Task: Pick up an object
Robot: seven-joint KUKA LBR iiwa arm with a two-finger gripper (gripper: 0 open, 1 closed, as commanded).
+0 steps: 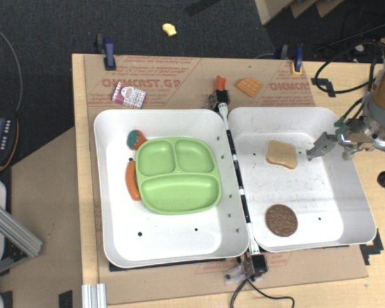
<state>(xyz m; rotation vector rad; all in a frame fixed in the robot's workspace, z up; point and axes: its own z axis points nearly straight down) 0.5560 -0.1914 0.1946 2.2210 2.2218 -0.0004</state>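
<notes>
A tan slice of toy bread lies in the right bin, near its upper middle. A round brown patty rests lower in the same bin. My gripper reaches in over the bin's right rim, just right of the bread and slightly above it, with nothing seen in it. In the left bin a green divided plate lies flat, with an orange sausage along its left side. A small teal and red piece sits at the plate's upper left corner.
On the cardboard behind the bins lie a waffle-like cracker and a pink packet. Blue clamps hold the board's back edge. Black cables hang at the right, above the arm.
</notes>
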